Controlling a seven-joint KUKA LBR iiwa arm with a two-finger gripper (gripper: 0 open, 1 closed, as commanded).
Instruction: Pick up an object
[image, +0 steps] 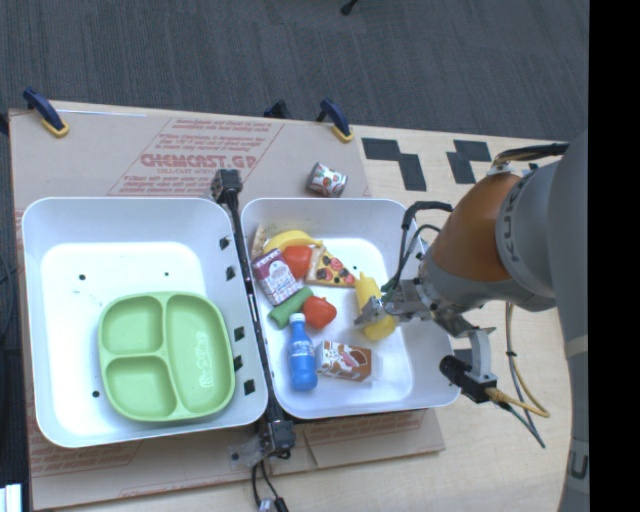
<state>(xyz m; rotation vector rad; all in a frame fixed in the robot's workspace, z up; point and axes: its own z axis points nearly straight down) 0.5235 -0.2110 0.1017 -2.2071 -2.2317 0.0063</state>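
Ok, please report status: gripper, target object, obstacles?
Gripper low in right bin, at yellow toy. Grasp unconfirmed. Pizza slice and red toy crowd close beside.

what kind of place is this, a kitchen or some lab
Most likely a robotics lab, not a kitchen. A grey and orange robot arm reaches over two white bins held to a bench by clamps, and the food in them looks like plastic toys, such as the pizza slice.
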